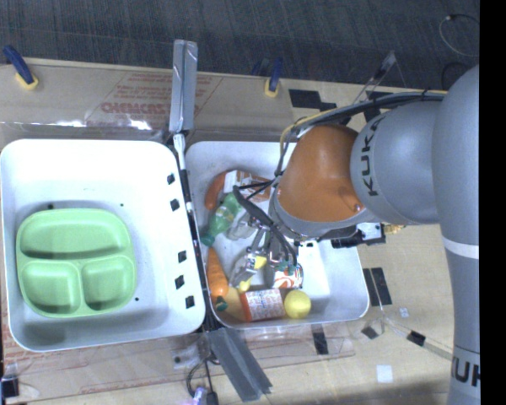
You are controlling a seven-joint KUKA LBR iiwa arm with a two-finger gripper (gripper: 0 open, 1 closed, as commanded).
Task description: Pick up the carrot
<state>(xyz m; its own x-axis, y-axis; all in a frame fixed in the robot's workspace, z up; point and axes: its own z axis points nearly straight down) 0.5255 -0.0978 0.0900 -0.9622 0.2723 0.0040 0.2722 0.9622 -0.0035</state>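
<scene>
The carrot [216, 276], orange and elongated, lies against the left wall of the right bin [347, 287], near its front corner. My gripper [266, 256] is lowered into the middle of that bin, just right of the carrot, among cluttered items. The wrist, with its orange band [319, 174], hangs over the bin's centre and hides part of what lies in it. I see nothing clearly between the gripper's tips.
In the right bin lie a yellow lemon [298, 304], a red-labelled bottle [261, 305], a green bottle [223, 218] and another orange item [212, 190] at the back left. The left bin [34, 162] holds a green divided tray [74, 261].
</scene>
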